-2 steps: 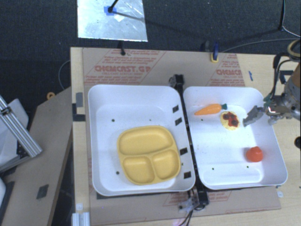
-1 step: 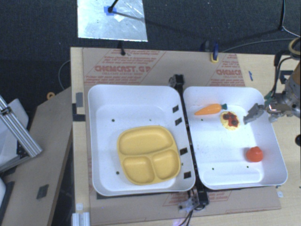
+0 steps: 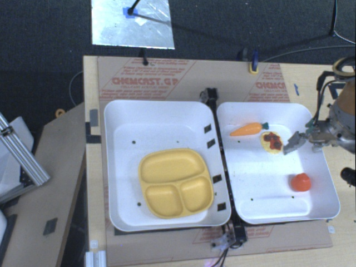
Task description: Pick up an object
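In the right bin point(image 3: 278, 204) lie an orange carrot point(image 3: 247, 129) with a green top, a small yellow disc with red topping point(image 3: 271, 141), and a red tomato point(image 3: 301, 182) near the bin's right wall. My gripper point(image 3: 291, 143) reaches in from the right, just to the right of the yellow disc and above the tomato. It appears to hover close to the disc, and nothing shows held in it. The carrot lies up and to the left of the gripper.
The left bin point(image 3: 128, 121) holds a yellow divided plate point(image 3: 175, 181). A black-clipped divider point(image 3: 218, 160) joins the two bins. A cardboard sheet point(image 3: 150, 79) lies under them, and a cable point(image 3: 311, 40) runs along the back right.
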`<state>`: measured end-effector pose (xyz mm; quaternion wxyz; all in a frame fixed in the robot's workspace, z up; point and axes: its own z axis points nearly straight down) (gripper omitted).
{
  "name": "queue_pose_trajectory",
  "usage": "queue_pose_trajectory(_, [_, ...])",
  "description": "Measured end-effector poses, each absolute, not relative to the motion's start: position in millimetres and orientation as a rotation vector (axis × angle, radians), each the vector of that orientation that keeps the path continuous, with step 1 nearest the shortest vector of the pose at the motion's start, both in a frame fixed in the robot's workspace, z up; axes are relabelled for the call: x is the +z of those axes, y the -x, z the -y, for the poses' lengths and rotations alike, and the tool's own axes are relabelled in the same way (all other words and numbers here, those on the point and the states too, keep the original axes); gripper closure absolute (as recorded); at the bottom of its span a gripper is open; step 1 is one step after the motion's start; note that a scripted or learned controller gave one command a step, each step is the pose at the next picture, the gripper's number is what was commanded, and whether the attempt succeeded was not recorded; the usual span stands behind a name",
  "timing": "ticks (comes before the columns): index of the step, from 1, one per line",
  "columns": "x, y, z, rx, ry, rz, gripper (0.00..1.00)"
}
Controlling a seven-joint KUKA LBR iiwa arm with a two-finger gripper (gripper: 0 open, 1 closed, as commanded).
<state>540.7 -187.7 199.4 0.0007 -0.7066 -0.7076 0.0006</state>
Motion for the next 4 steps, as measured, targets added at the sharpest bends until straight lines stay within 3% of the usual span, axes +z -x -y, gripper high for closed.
queue_pose_trajectory(1, [145, -530.6, 190, 0.002, 2.219, 2.221, 0.00])
queue_pose_trajectory(2, [97, -538.2, 184, 0.001, 2.215, 2.225, 0.00])
queue_pose_trajectory(3, [111, -539.3, 185, -0.001, 2.221, 2.227, 1.00])
queue_pose_trajectory(4, [174, -536.9, 185, -0.005, 2.221, 2.231, 1.00])
